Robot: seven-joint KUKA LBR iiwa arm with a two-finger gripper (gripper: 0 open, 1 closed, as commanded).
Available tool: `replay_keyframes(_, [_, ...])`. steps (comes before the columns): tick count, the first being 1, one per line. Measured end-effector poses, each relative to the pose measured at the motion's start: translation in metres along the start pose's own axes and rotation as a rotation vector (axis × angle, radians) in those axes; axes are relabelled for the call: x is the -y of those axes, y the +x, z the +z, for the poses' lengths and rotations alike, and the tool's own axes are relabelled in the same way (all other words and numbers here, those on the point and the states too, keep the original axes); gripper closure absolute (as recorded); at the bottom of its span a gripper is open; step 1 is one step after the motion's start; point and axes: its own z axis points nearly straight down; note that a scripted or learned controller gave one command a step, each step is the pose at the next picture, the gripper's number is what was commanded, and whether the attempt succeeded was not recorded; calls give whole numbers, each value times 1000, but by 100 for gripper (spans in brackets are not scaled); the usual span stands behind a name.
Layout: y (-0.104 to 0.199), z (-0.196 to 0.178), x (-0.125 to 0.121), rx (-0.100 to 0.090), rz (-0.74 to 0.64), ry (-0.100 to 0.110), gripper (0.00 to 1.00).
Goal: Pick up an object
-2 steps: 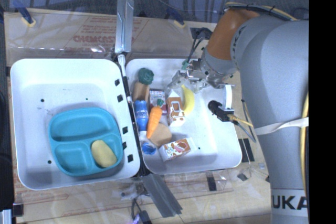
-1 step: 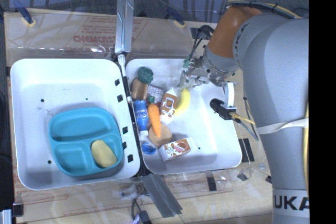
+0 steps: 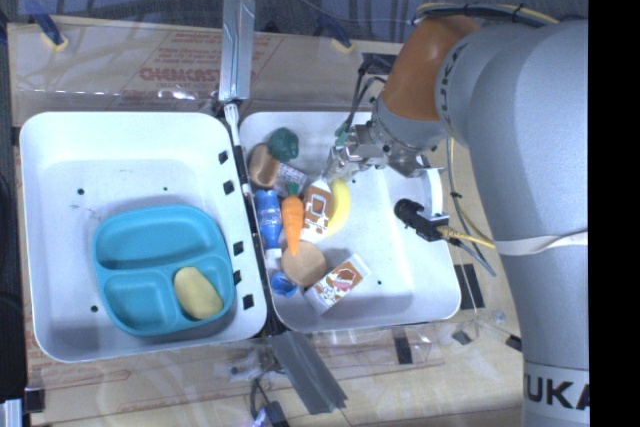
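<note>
The right bin [image 3: 420, 290] holds a heap of objects along its left side. In it are a green ball-like item [image 3: 284, 143], a brown round piece [image 3: 263, 165], a blue bottle [image 3: 267, 215], an orange carrot [image 3: 291, 220], a white and orange carton [image 3: 317, 207], a yellow banana [image 3: 341, 203], a tan round item [image 3: 303, 265] and a white packet [image 3: 337, 282]. My gripper [image 3: 346, 157] hangs low over the bin's upper middle, just above the banana's top end and to the right of the green item. Nothing can be seen held in it.
The left bin [image 3: 60, 155] carries a blue divided tray [image 3: 150, 245] with a yellow lumpy item [image 3: 198, 292] in its lower right compartment. A metal divider bar [image 3: 236, 45] stands between the bins at the back. The grey arm [image 3: 520, 135] covers the right bin's right side.
</note>
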Motion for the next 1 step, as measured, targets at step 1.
replay_keyframes(1, [12,-10,1,-1,-179,1,100])
